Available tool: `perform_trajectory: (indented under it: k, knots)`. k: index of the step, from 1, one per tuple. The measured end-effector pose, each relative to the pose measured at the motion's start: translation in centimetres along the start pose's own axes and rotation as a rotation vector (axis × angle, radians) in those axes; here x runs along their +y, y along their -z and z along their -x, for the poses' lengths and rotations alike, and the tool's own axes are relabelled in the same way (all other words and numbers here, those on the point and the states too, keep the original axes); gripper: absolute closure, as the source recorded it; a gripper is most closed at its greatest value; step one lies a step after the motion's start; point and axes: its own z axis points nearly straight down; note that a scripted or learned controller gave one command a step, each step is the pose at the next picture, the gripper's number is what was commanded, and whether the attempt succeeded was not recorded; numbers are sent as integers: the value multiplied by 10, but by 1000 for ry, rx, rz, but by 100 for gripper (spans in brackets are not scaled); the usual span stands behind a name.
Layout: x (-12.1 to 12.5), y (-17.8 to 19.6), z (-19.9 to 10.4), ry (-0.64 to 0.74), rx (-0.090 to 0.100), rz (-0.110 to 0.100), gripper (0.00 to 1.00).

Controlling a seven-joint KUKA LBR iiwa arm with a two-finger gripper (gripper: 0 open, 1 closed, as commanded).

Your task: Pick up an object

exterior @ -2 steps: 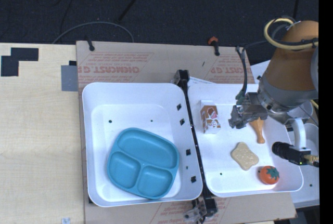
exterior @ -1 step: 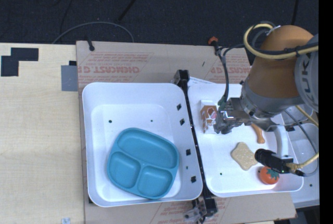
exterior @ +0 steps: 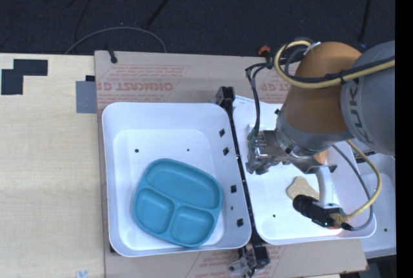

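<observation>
Can't tell if the end effector (exterior: pixel 259 154) is clenched tbh, I'd square it over the tan piece (exterior: pixel 301 188) before squeezing.

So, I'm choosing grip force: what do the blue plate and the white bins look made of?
Blue plate: likely hard plastic with a smooth satin finish; it has one even colour and moulded, rounded compartments.
White bins: probably moulded plastic, smooth with a soft sheen; they have rounded corners and uniform white walls.

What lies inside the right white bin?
A small tan piece shows in the shallow white right bin; the grey arm covers part of it and much of the floor.
</observation>
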Motion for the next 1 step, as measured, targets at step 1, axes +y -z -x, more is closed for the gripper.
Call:
perform_trajectory:
  k: [1]
  knots:
    - [-6, 5, -51, 1, 0, 3, 100]
